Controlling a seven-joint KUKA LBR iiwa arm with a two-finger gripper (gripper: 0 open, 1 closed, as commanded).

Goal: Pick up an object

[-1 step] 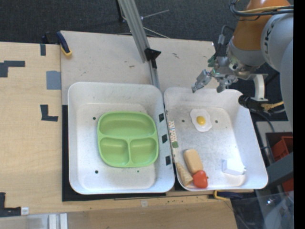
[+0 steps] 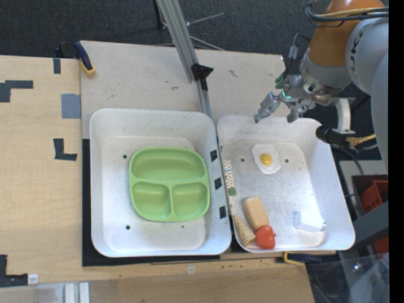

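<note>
In the right bin [image 2: 328, 169] lie a fried egg [image 2: 267, 159] near the middle, a tan bread roll [image 2: 255, 212] toward the front, and a red tomato [image 2: 266, 237] at the front edge. A pale, whitish object [image 2: 308, 222] rests at the bin's front right. My gripper [image 2: 278, 110] hangs above the bin's far edge, beyond the egg, with its two fingers spread apart and nothing between them.
The left bin [image 2: 101, 188] holds a green divided plate [image 2: 169, 184]. A slanted metal pole [image 2: 183, 43] runs down to the gap between the bins. A ruler-like strip [image 2: 230, 178] lies along the right bin's left wall.
</note>
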